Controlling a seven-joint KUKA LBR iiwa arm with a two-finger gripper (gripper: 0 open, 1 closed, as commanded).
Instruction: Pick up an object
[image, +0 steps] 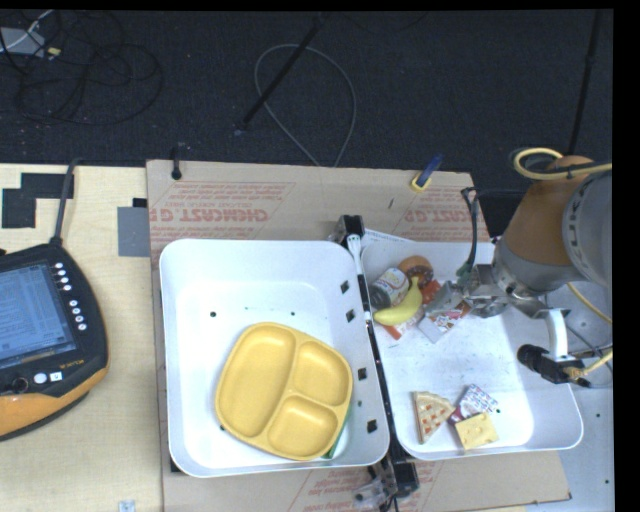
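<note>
Over right bin (560, 425), tool (462, 296) beside banana (398, 311), wrapper (442, 318)

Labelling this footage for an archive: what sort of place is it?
Probably a robotics lab bench: a robot arm over two white bins of toy food, a teach pendant, and loose cables.

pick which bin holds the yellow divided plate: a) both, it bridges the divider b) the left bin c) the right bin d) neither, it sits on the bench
b: the yellow divided plate lies flat inside the left bin, while the right bin holds the banana, the pizza slice and other small items.
</note>
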